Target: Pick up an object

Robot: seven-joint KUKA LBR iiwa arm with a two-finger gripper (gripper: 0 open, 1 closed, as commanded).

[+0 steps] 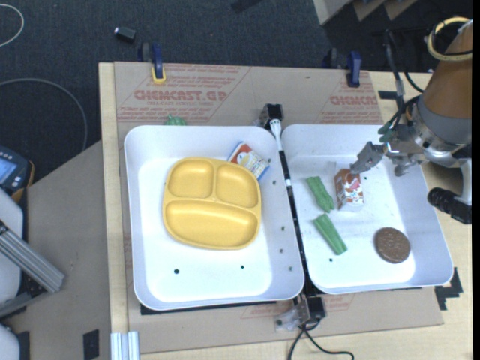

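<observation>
Bench (pixel 112 201) (brown board) bears 2 white bins (pixel 150 268), side by side.

My bench (pixel 225 88) is a brown board, held by two blue clamps (pixel 157 60) at its far edge. Dark carpet (pixel 75 21) surrounds it, with white cable (pixel 45 88) looping at left.

This is looking like a robot lab. A grey and orange robot arm (pixel 442 103) is reaching over a bench (pixel 112 201) covered with brown board. Blue clamps (pixel 157 60) are holding the board down. Wires (pixel 45 96) are lying on the dark carpet floor (pixel 60 21), and metal bars (pixel 30 261) are sitting nearby.
</observation>
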